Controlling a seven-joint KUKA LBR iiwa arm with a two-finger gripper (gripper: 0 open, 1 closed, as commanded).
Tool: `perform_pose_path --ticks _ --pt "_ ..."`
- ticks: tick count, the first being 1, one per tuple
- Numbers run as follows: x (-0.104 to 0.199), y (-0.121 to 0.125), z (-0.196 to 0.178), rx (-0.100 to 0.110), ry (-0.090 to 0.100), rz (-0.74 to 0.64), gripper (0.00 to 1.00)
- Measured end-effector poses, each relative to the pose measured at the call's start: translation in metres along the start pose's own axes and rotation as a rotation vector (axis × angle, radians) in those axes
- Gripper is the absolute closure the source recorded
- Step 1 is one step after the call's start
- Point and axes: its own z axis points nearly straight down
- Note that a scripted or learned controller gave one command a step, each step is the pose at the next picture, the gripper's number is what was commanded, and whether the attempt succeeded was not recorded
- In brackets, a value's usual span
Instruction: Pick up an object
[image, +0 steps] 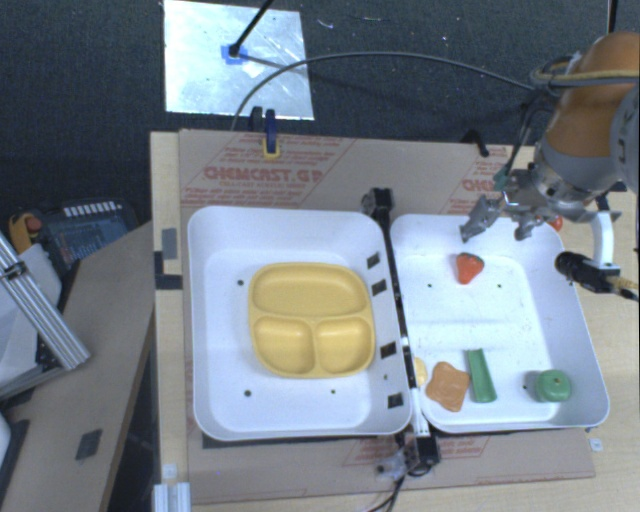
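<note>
Along the near edge of the right bin (575, 330) lie three things in a row: an orange-brown piece (447, 386) at the left, touching or nearly touching a small pale yellow bit (419, 373) by the bin's left wall; a green stick (480, 375) just right of it, lying near to far; and a round green object (551, 385) in the near right corner, apart from the stick. The left bin (215, 300) holds a yellow divided tray (308, 318) near its middle, with one long compartment on the far side and two smaller ones on the near side. The two bins sit side by side on a cardboard sheet (300, 165) laid over the worktop (112, 290), and a row of dark clips (385, 292) runs along the seam between them. Farther back in the right bin, a small red-orange object (468, 267) rests on the bin floor, well apart from the near row. Above and just beyond it hangs the gripper (498, 226), over the far part of the right bin; its fingers (472, 226) are spread apart with nothing between them, the left fingertip close to the red-orange object, though I cannot tell if it touches. The grey arm (592, 110) with its orange band rises to the far right. Past the cardboard, a shiny metal plate (238, 58) lies on dark carpet.
</note>
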Motion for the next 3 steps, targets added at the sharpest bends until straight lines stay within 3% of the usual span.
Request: perform_pose_path --ticks 1,3 --pt "0.000 0.002 -0.009 -0.013 -0.002 -0.002 0.00" --pt "0.010 0.007 0.114 -0.009 -0.001 -0.005 0.00"
